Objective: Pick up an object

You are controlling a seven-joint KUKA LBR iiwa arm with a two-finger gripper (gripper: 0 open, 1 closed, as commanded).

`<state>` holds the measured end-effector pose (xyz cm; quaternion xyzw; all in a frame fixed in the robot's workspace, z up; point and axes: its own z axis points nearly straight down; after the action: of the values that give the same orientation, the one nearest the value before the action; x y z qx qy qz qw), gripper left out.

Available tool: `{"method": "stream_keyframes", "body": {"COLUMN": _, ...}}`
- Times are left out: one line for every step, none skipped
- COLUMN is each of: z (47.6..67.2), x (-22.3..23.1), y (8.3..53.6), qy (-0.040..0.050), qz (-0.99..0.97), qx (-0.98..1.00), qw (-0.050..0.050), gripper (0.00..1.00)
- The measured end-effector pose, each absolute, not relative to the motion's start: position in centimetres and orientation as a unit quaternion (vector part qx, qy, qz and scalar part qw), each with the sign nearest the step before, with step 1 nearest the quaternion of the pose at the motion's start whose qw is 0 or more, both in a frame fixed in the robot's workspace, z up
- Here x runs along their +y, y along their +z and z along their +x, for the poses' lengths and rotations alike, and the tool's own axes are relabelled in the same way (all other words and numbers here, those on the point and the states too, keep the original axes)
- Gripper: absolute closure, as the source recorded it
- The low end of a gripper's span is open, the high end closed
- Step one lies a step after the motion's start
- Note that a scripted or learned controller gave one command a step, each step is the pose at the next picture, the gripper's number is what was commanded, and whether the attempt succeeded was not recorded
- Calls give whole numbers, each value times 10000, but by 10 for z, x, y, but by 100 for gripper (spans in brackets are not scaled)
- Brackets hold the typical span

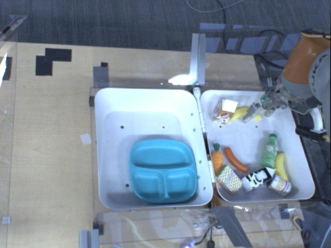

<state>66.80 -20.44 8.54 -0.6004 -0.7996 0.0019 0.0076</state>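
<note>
— Dark carpet behind, pale wooden bench (pixel 51 154) below, two white bins on it. What are you after?

— A yellow piece (pixel 239 114) near the far wall of the right bin (pixel 305 159), just beside a small white-and-red packet (pixel 225 109). My tool (pixel 265 106) sits low over that corner, tip close to the yellow piece.

— Have you got it?

— I cannot tell. At this slant the tip is a grey blur against the bin floor, so how wide my tool stands, and whether anything sits in it, is beyond me.

— What else lies around it?

— Nearer the camera from the yellow piece: a green bottle (pixel 269 150), a banana-like fruit (pixel 280 165) just beside it, a sausage (pixel 236 159), a carrot (pixel 217 160), a patterned can (pixel 230 180), a black-and-white toy (pixel 257 179) and a small jar (pixel 280 185). Across the divider from it, the left bin (pixel 114 118) holds a blue compartment tray (pixel 163 170).

— What could go wrong?

— I judge the packet the main trouble: it touches or nearly touches the yellow piece, so closing could catch both or push one away. The bin's far wall is close too; a nudge could wedge the piece against it. And if the yellow thing is smooth and rounded, it may squirt out as I lift.
</note>
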Motion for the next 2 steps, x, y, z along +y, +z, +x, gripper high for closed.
{"method": "stream_keyframes", "body": {"z": 668, "x": -204, "y": 85, "qy": 18, "qz": -6022, "qx": -7983, "qw": 74, "gripper": 0}}
{"method": "stream_keyframes", "body": {"z": 669, "x": -205, "y": 93, "qy": 35, "qz": -5995, "qx": -8004, "qw": 48, "gripper": 100}}
